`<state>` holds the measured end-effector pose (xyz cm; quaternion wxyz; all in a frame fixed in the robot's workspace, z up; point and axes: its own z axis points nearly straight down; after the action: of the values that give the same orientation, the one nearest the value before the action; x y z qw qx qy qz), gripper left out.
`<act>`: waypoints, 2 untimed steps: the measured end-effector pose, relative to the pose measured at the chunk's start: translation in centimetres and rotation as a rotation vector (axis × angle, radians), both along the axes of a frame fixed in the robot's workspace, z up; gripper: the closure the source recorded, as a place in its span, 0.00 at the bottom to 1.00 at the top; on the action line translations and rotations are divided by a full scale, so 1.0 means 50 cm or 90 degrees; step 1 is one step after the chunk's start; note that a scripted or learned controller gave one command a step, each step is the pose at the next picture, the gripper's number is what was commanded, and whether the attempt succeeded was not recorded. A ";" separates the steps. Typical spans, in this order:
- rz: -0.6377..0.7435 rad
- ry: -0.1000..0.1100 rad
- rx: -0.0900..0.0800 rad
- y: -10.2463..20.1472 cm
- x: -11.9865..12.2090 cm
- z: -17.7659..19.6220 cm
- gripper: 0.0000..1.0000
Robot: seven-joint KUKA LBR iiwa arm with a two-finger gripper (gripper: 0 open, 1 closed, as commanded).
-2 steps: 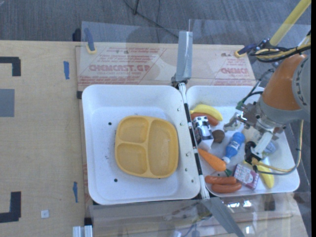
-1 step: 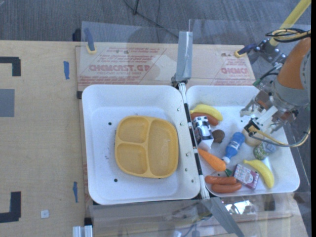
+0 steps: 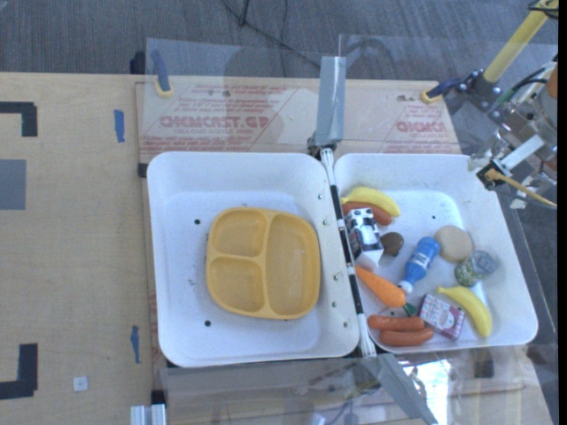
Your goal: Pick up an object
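The right bin [image 3: 514, 264] holds several toy foods. A banana [image 3: 372, 199] and a red sausage [image 3: 361, 212] lie at its back left, next to a black-and-white item [image 3: 364, 235] and a brown ball [image 3: 392, 243]. In the middle are a blue bottle [image 3: 420, 262], a beige lump [image 3: 454, 243] and a grey-green round piece [image 3: 479, 266]. A carrot [image 3: 381, 287], two sausages [image 3: 400, 328], a red packet [image 3: 441, 316] and a second banana [image 3: 472, 307] lie along the front. My gripper [image 3: 498, 173] hangs at the bin's back right corner, above the rim and apart from every object.
A yellow divided plate [image 3: 263, 262] sits in the left bin [image 3: 168, 237]. A grey upright post [image 3: 331, 100] stands behind the divider between the bins. Cables and a yellow rod [image 3: 518, 34] crowd the far right.
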<state>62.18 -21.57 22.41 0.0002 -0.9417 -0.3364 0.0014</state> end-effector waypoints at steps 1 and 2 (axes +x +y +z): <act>-0.035 -0.017 -0.006 0.097 -0.156 -0.166 0.00; -0.116 0.001 0.000 0.092 -0.052 0.056 0.00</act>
<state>59.58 -16.95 25.19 0.0006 -0.9684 -0.2494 0.0018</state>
